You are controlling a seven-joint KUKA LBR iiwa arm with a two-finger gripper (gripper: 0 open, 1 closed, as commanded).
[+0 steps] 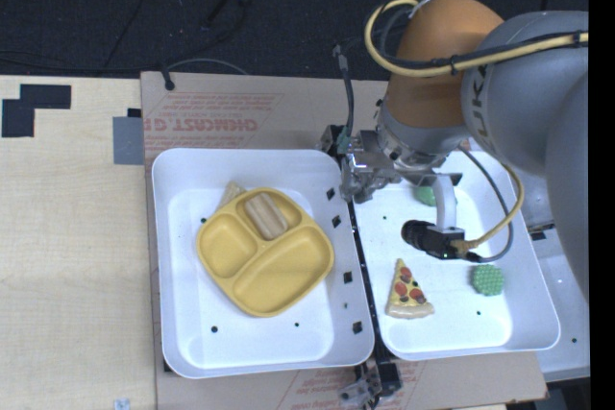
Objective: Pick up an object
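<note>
**Robot gripper above the seam between two white bins, nothing seen in its grasp**

Two shallow white bins are seen from above, set side by side on a sheet of brown cardboard [240,115] with red print, which lies on a pale wooden bench [67,254]. The grey arm [524,110], with its orange band [447,53], reaches in from the right and covers the upper part of the right bin [461,326].

The gripper [357,180] is placed low over the upper end of the seam where the two bins meet. Whether it is spread or closed cannot be made out at this angle, and nothing is seen held in it.

In the left bin [192,326] a yellow divided plate [279,278] lies flat near the middle. A tan bread roll [266,214] rests in the plate's upper compartment; the other two compartments are seen bare. A small pale piece [232,192] peeks out from behind the plate's upper left rim; what it is cannot be told.

In the right bin a toy pizza slice [407,289] lies flat on the floor, its point toward the top of the view and its crust toward the bottom. A knobbly green round piece [487,279] lies to its right, apart from it. A smaller green piece [424,196] is partly hidden under the wrist, near the gripper but not touching it. The pizza slice is well below the gripper.
</note>
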